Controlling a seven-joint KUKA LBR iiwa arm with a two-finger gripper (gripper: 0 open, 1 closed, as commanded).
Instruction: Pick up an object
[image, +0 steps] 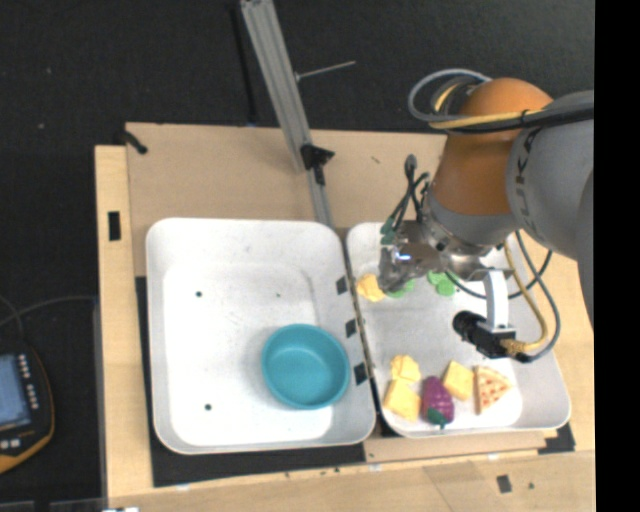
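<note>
My gripper (396, 272) hangs over the far left part of the right bin (535, 400), under the orange-banded wrist. A small yellow item (370, 289) lies just left of it by the bin's left wall, and green pieces (441, 283) peek out beside and beneath the gripper. Whether anything sits between the fingers is hidden by the wrist. Along the near side of the right bin lie yellow blocks (403, 387), a purple grape bunch (437, 399), another yellow block (458, 379) and a pizza slice (489, 387).
A teal bowl (304, 365) sits in the near right part of the left bin (200, 260). A slanted metal pole (290, 110) rises behind the bins. A black cable connector (478, 333) hangs over the right bin.
</note>
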